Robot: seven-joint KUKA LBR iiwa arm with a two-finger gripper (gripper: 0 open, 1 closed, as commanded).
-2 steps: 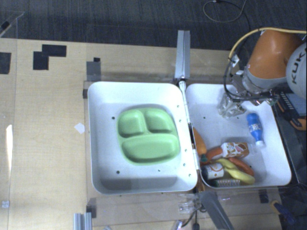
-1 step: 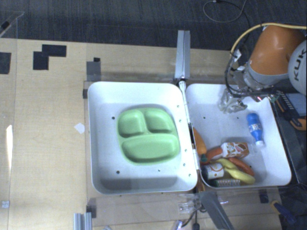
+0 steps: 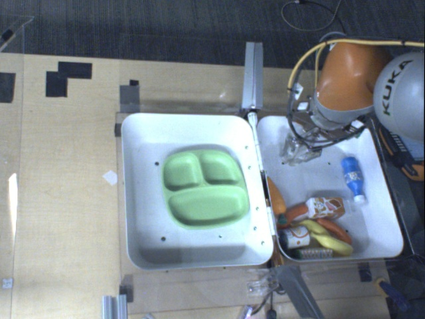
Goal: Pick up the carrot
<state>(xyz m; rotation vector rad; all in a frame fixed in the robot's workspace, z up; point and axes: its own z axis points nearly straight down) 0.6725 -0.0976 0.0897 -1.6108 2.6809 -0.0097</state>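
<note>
The carrot (image 3: 274,197) is a short orange piece lying against the left wall of the right bin (image 3: 388,244), near its front. My gripper (image 3: 300,153) hangs over the back left part of that bin, well behind the carrot and apart from it. Its pale fingers (image 3: 291,150) point down, spread open, with nothing between them. The grey arm with its orange band (image 3: 345,75) reaches in from the upper right.
A blue bottle (image 3: 352,176) lies at the right of the right bin. A red-and-white sauce bottle (image 3: 319,209), a banana (image 3: 328,239) and a dark can (image 3: 297,238) crowd the front beside the carrot. The left bin (image 3: 139,244) holds a green divided plate (image 3: 204,187).
</note>
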